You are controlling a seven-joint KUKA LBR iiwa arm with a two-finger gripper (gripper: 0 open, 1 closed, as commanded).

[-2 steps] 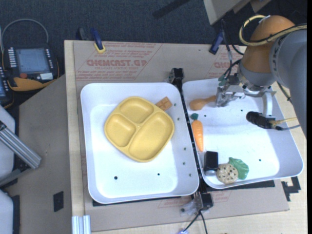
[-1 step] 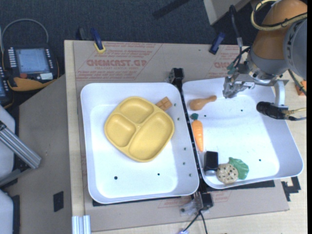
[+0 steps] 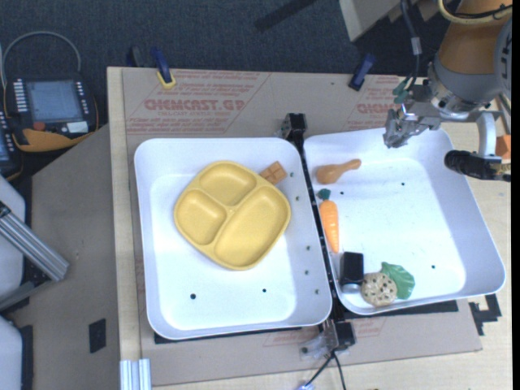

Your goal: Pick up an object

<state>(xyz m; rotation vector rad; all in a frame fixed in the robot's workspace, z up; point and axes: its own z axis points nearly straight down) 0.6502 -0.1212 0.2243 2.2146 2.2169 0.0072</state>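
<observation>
Camera view: pincer [image 3: 398,135] poised over right bin [image 3: 455,218] far rim, finger state impossible to tell, nothing visibly gripped. Drumstick [image 3: 337,171] lying nearby, carrot [image 3: 329,225] beside the divider. Approach step, seemingly; next, lowering onto the drumstick.

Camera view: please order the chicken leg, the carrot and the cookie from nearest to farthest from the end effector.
From the end effector, at the right bin's far edge:
1. Chicken leg, far part of the right bin.
2. Carrot, along its left wall.
3. Cookie, near edge.
</observation>
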